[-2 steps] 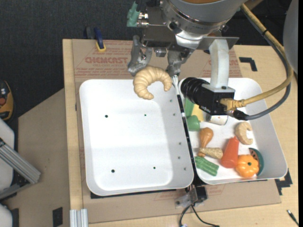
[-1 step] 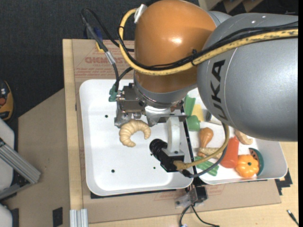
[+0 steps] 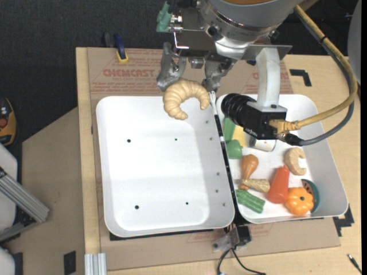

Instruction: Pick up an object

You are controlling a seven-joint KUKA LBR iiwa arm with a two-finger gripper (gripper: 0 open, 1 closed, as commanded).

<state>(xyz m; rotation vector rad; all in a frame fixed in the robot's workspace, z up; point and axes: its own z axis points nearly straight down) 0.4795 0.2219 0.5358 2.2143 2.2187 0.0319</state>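
Gripper [image 3: 189,80] — fingers closed on toy croissant [image 3: 184,97], held above left bin's [image 3: 114,153] far edge. Advisable: maintain squeeze, lift steadily — curved pastry may slip.

I see the scene evenly and brightly lit from above — the left white bin [image 3: 155,171] reads almost blown out, with little surface detail. Shadows are soft and short, darkest under the arm [image 3: 252,4] at the top. The arm's near housing is blurred, out of focus. The dark floor [image 3: 46,16] looks grainy — I notice no strong edge distortion.
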